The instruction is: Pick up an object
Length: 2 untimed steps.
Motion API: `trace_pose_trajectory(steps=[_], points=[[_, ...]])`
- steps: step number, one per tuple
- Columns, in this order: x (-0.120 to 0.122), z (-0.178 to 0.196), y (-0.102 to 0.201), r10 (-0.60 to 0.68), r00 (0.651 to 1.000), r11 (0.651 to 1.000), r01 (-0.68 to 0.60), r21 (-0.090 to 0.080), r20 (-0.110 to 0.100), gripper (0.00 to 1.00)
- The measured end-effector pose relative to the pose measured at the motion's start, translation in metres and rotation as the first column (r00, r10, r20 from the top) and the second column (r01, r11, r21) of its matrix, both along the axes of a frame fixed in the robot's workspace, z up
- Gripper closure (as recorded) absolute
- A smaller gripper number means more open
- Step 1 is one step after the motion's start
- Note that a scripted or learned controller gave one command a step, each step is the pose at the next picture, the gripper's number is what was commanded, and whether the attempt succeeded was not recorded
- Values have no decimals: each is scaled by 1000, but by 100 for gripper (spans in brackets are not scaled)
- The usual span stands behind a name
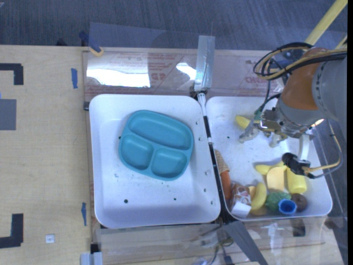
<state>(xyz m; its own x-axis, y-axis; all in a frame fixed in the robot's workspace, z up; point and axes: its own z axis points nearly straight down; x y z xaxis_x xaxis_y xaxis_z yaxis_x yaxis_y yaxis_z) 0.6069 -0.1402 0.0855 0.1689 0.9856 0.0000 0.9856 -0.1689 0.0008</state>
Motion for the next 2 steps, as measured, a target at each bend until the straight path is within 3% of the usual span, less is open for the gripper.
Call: trace_pose_trajectory(steps=[1,2], points=[[63,102,56,108,994,994,-108,0,8,0],[62,0,16,93,996,996,-93,-1,3,0]])
